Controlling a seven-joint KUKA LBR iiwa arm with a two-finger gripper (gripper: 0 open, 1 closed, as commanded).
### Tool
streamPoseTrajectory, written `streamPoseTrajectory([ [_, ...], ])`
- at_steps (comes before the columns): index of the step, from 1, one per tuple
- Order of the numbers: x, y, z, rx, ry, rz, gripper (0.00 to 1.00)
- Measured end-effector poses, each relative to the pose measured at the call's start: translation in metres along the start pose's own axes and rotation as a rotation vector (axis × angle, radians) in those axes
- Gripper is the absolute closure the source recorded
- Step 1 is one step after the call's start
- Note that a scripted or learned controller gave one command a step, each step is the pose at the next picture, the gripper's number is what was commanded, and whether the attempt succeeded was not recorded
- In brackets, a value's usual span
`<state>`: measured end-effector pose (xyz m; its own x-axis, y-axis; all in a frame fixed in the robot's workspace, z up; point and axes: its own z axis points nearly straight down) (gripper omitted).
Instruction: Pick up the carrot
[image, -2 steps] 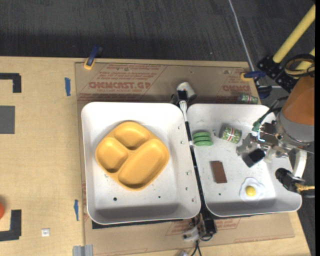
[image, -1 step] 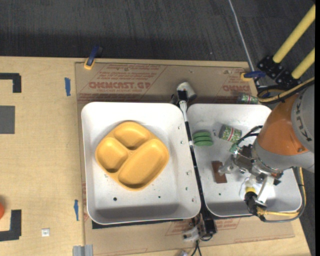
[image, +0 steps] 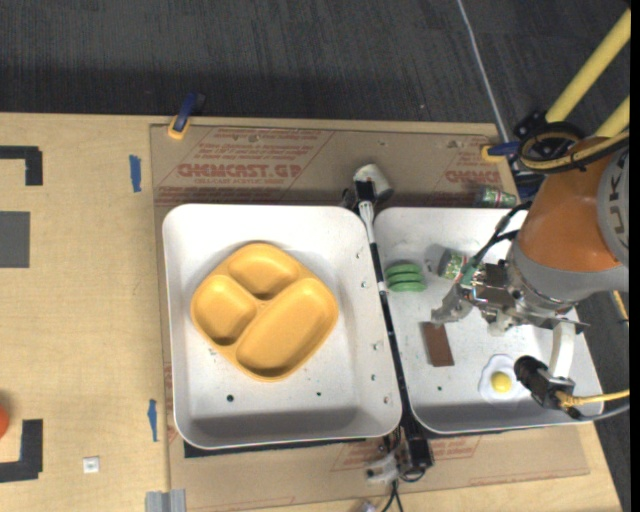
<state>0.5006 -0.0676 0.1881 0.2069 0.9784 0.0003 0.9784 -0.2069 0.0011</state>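
the grey arm's two-finger gripper (image: 462, 300) hangs over the right shallow white bin (image: 455, 415); whether its fingers are spread or pressed together i cannot tell. around it lie a green ridged disc (image: 405, 277), a brown flat block (image: 438, 345) and a fried-egg toy (image: 500, 380). a yellow three-part plastic dish (image: 263, 310) sits in the left bin (image: 200, 400). the carrot is perhaps the orange bit at the far-left edge (image: 3, 422).

A single fixed camera looks down at a slant from above the surface (image: 80, 300), near enough that both white bins (image: 190, 330) occupy mid-frame, with the arm (image: 575, 235) entering from the right.
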Motion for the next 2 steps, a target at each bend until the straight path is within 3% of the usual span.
streamPoseTrajectory([
  [1, 0.056, -0.034, 0.004, 0.005, 0.0, 0.163, 0.0],
  [2, 0.056, -0.033, -0.007, 0.003, 0.001, 0.164, 1.0],
])
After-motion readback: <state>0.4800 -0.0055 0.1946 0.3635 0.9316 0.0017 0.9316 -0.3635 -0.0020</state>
